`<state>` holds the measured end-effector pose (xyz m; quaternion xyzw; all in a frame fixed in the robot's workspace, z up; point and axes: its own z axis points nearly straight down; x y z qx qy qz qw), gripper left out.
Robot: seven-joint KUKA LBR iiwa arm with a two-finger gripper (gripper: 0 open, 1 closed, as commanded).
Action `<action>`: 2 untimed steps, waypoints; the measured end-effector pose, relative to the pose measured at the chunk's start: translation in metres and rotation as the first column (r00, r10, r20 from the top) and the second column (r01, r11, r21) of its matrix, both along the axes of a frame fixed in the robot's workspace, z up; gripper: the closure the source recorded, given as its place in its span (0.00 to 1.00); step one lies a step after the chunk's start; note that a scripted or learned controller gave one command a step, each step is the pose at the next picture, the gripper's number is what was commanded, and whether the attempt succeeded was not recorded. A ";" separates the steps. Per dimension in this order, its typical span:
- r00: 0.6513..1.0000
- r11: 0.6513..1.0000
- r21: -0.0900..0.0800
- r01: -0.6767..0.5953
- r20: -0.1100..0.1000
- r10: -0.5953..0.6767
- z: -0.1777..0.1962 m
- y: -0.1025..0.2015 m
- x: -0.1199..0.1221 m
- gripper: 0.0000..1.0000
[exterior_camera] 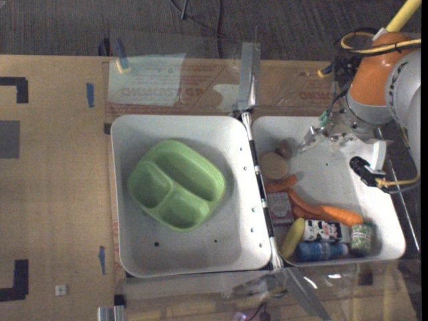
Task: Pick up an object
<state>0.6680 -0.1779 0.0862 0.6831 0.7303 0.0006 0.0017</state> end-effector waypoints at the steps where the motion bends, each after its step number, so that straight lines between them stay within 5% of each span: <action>1: 1.000 1.000 0.026 -0.008 -0.017 0.009 0.000 -0.030 0.001 0.00; 2: 1.000 1.000 0.024 -0.012 -0.017 0.012 0.000 -0.029 0.001 0.00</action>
